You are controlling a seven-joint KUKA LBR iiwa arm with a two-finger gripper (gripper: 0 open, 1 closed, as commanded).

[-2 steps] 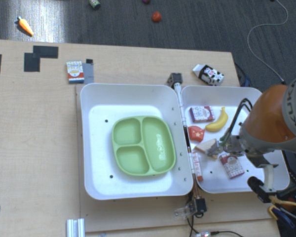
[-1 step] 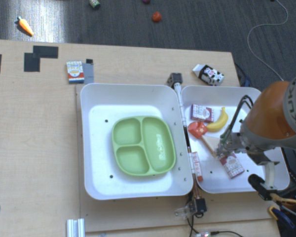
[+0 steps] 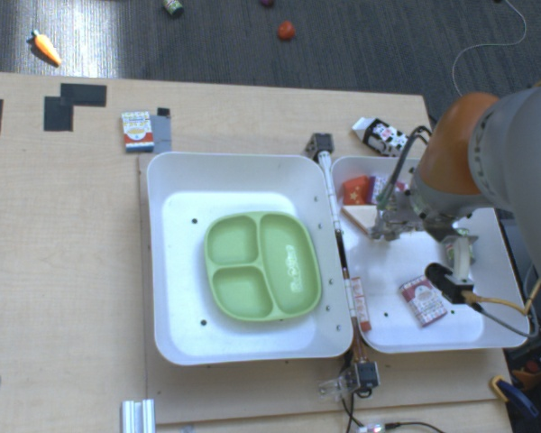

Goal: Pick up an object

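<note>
My gripper (image 3: 384,227) hangs low over the left part of the right bin (image 3: 487,332), beneath the grey arm with the orange band. Just to its left lies a pale tan piece (image 3: 360,216), touching or nearly touching the gripper tip. Behind that sits a red packet (image 3: 356,188) near the bin's far left corner. Toward the bin's front lies a small red and white box (image 3: 423,301), apart from the gripper. The arm hides the bin's far right part.
A green three-part plate (image 3: 262,266) lies in the left bin (image 3: 176,332). A black and white toy (image 3: 379,135) rests on the bench behind the right bin. A small red and white carton (image 3: 138,131) stands behind the left bin.
</note>
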